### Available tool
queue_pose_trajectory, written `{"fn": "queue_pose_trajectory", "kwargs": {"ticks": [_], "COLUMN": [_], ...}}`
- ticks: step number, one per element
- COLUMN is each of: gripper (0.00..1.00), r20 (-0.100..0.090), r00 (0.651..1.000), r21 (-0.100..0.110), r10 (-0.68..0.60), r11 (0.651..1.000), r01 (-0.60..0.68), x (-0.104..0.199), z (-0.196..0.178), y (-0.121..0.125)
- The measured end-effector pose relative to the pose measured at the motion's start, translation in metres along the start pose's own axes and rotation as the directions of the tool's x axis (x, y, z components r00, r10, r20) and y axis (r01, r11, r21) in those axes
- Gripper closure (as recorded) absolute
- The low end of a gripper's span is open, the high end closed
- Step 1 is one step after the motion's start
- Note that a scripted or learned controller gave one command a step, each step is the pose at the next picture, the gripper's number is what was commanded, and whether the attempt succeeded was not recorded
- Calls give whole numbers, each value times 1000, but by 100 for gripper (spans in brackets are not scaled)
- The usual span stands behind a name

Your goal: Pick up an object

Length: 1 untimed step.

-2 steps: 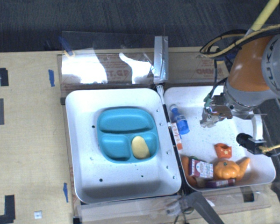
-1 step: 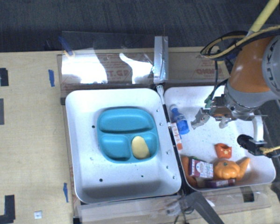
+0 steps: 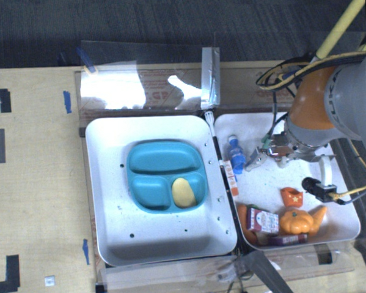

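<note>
Arm (image 3: pixel 336 101) reaches in from the right, over the upper part of the right bin (image 3: pixel 352 229). Pincer (image 3: pixel 261 154) hangs low near the bin's upper left, metal tips pointing left; cannot tell whether it is open or closed, and nothing is visible between the tips. Blue bottle (image 3: pixel 235 153) lies just left of the pincer, close to the bin's left wall, apart from the tips as far as the view shows. Along the bin's lower edge: dark red packet (image 3: pixel 262 220), small orange pumpkin (image 3: pixel 296 221) touching it on the right, carrot (image 3: pixel 318 216) beside the pumpkin. Small orange piece (image 3: pixel 291 197) sits just above the pumpkin. Left bin (image 3: pixel 105 177) on the tabletop (image 3: pixel 35 181) holds a blue divided tray (image 3: pixel 160 171); yellow lemon (image 3: pixel 183 192) rests in the tray's lower right compartment.
</note>
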<state>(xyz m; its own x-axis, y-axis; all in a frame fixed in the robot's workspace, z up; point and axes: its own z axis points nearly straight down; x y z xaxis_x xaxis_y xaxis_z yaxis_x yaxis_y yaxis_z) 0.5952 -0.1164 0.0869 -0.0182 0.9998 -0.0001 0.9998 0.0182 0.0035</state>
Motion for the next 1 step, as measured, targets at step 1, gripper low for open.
{"fn": "queue_pose_trajectory", "kwargs": {"ticks": [1], "gripper": [0], "r20": [2], "r00": [994], "r21": [1], "r10": [-105], "r11": [994], "r01": [105], "x": [2], "z": [1], "y": [33]}}
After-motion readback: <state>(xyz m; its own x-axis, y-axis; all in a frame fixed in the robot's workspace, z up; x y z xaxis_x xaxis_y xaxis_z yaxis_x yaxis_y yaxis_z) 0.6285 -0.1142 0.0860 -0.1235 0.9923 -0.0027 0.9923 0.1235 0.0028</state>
